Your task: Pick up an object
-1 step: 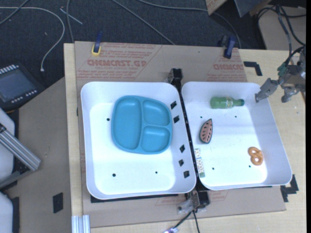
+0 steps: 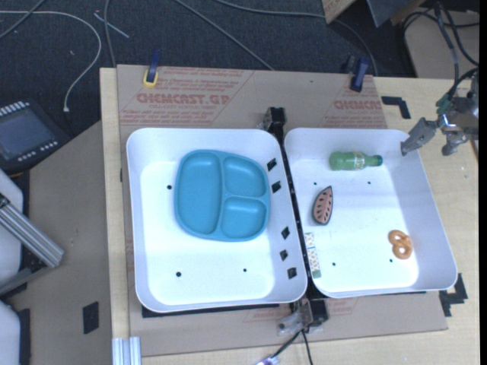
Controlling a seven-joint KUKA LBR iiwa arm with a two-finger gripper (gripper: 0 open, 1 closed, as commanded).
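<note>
Cardboard sheet [image 2: 190,93] under the bins reads "CHEMCAST GP"

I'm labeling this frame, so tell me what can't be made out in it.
- Gripper, camera view: the arm is cut off by the right edge.
- Green bottle: label too small to read.
- Strip at the right bin's left wall: print too small to identify.
- Pretzel-like piece: too small to confirm.
</note>
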